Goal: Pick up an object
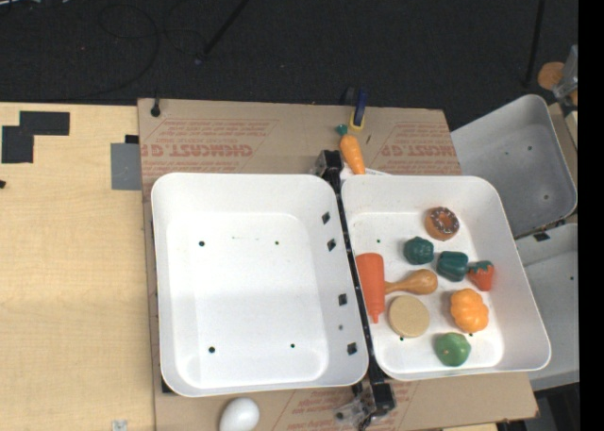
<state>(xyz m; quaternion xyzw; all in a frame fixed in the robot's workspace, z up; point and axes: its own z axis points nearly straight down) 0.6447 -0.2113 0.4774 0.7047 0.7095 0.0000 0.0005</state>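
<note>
The right white bin [514, 231] holds several toy foods. A brown donut [442, 223] lies toward the back, with a dark green pepper [419, 251] and another green piece [452, 265] just in front of it. A small red fruit [482, 274] sits at the right. An orange carrot [370, 286] lies along the left wall, touching a tan gourd [415, 282]. In front of them are a tan round disc [409, 316], an orange pumpkin [469, 310] and a green fruit [453, 349].
The left white bin [170, 278] adjoins the right one on a cardboard sheet. A second small carrot [352, 154] lies on the cardboard behind the bins, near a blue clamp [359, 108]. A white egg [240, 414] rests in front of the left bin. A grey metal tray [514, 160] stands at the right.
</note>
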